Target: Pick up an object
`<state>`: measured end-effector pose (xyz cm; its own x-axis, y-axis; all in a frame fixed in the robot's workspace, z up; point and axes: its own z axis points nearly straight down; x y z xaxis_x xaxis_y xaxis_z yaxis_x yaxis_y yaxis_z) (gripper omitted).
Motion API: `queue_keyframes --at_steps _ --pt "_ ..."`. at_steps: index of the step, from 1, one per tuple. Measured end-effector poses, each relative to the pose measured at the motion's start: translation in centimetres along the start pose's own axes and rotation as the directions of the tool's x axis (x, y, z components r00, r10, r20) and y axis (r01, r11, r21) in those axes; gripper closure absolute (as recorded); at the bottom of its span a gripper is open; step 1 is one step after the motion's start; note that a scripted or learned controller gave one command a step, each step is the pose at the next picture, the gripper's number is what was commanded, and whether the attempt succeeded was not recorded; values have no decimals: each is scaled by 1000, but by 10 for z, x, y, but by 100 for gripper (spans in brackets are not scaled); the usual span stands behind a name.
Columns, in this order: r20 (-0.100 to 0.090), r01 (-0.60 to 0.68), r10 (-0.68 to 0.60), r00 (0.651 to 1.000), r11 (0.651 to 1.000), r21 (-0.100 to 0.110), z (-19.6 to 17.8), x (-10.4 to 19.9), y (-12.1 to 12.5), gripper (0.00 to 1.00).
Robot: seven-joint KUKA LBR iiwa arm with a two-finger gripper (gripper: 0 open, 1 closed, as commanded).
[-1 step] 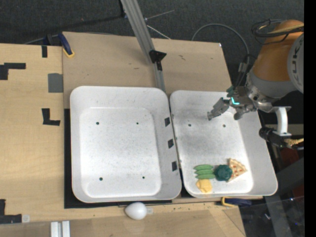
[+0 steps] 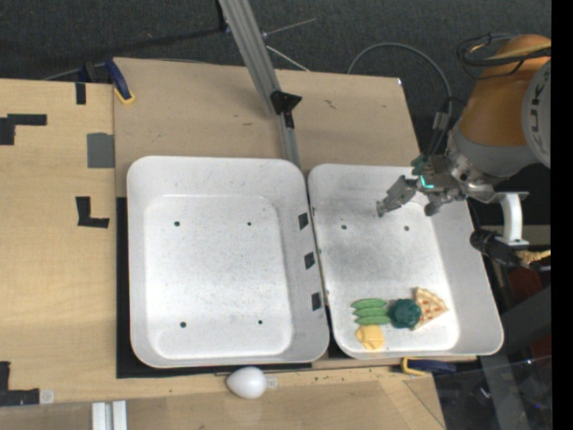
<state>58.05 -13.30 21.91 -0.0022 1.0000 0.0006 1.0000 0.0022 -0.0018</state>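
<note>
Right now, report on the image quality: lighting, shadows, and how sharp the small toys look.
Camera view: even, soft lighting, no harsh glare on the right bin; a faint shadow lies beneath the pincer; the green toy, dark teal toy and pizza-slice toy are small and soft-edged.

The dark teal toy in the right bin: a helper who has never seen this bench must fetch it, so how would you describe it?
Find the right-hand white bin and go to its near corner, where small toys cluster. The dark teal toy sits mid-cluster, with a green ridged piece left of it, a yellow piece lower left and an orange-tan wedge to its right. It is the darkest, roundest one.
</note>
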Motion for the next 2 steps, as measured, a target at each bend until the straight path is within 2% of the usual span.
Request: queue_keyframes --at_steps 2 --pt "1 -2 2 1000 1000 5 94 -4 -12 0"
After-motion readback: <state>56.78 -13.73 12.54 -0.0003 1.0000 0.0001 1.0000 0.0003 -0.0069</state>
